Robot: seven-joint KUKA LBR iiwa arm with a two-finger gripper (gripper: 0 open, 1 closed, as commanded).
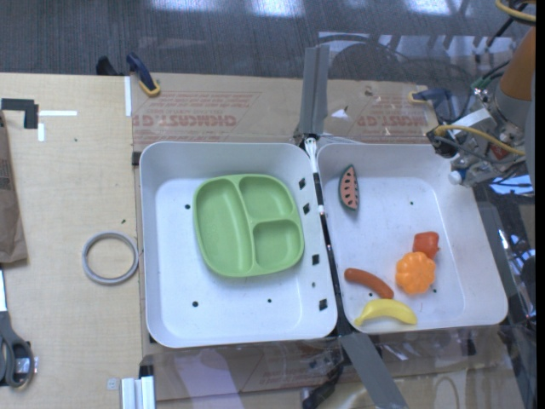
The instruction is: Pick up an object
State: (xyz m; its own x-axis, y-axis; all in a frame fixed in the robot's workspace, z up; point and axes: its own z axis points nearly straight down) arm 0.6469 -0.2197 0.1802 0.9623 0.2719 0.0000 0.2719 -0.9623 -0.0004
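From above, two white bins sit side by side on the bench. The left bin (162, 254) holds a green divided plate (249, 224), lying flat near the bin's middle, a little toward its far edge, with three compartments and nothing in them.

The right bin (464, 228) holds the toys. A watermelon slice (348, 187) lies near the far left corner, just beside the wall shared with the left bin. A red piece (427, 244) sits right of the bin's middle, and an orange pumpkin (415, 273) touches it on the near side. A sausage (370, 282) lies slanted left of the pumpkin, its right end close to it. A banana (386, 313) lies along the near edge, just below the sausage and apart from the pumpkin.

The arm (518, 75) comes in at the bench's far right, over the right bin's far right corner. The gripper (464, 156) hangs at that corner above the rim, well apart from every toy; whether it is open or closed I cannot tell, since cables and brackets clutter it. Nothing is seen in its grasp.

On the bare bench left of the bins lies a grey ring (111, 256), and scissors (15, 358) lie at the near left corner.
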